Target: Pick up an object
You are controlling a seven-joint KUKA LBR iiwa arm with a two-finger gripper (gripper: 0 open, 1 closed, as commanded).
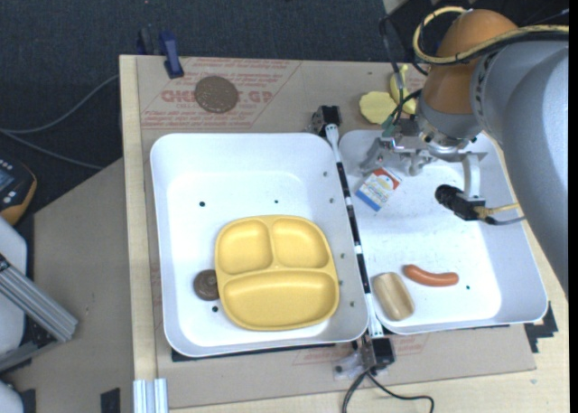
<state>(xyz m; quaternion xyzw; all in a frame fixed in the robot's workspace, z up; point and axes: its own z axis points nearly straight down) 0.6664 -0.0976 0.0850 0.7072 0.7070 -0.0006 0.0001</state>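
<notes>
The gripper [395, 151] hangs over the far left corner of the right bin [506, 298], below the orange band [465, 59] of the grey arm. How far the jaws stand apart cannot be told from this slant; the mechanism hides them. A small white carton with blue and red print [377, 189] sits directly below and just beside the gripper, tilted, but whether it is held or merely lying on the bin floor cannot be told.

Other candidates in the right bin: a red-orange sausage [431, 276] near the front, and a tan bread roll [393, 295] just beside it at the front left corner. Both lie well apart from the gripper.

The left bin [181, 221] holds a yellow divided plate [274, 270] and a brown disc [207, 286] touching its left edge. On the table [153, 95] behind the bins rest a second brown disc [216, 93], a blue clip [170, 53] and a yellow object [377, 106] near the arm.

Judgement: the carton is the nearest and likeliest target. To do the step well, the jaws should straddle the carton's narrow faces, align to its tilt and descend squarely, keeping off the bin wall and the divider between the bins. A light carton may skid or twist if one side touches first. The lift should be slow and straight up, and the hold confirmed before travel.
</notes>
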